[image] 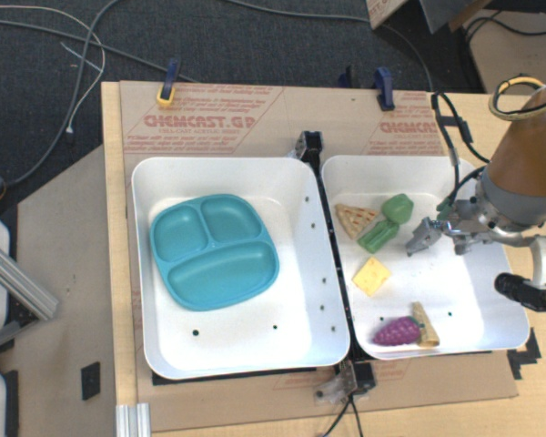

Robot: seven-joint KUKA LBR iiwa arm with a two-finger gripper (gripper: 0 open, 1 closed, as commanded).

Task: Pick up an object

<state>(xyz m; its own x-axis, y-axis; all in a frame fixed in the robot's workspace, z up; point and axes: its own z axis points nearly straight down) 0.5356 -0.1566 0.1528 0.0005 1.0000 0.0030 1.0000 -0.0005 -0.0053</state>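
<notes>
The right bin (pixel 491 335) holds several toy foods. A green vegetable (pixel 388 222) lies next to a tan pizza slice (pixel 354 218) at the bin's back left. A yellow cheese wedge (pixel 372 276) sits in the middle, and purple grapes (pixel 397 331) lie beside a tan piece (pixel 427 327) at the front. My gripper (pixel 421 237) hangs low over the right bin, just right of the green vegetable and not touching it. Its fingers point left and stand open with nothing between them.
In the left bin (pixel 164 335) lies a teal divided plate (pixel 216 250). A black divider clip (pixel 309 144) sits between the bins at the back. Cables (pixel 450 126) run down beside the arm (pixel 528 167) at the right.
</notes>
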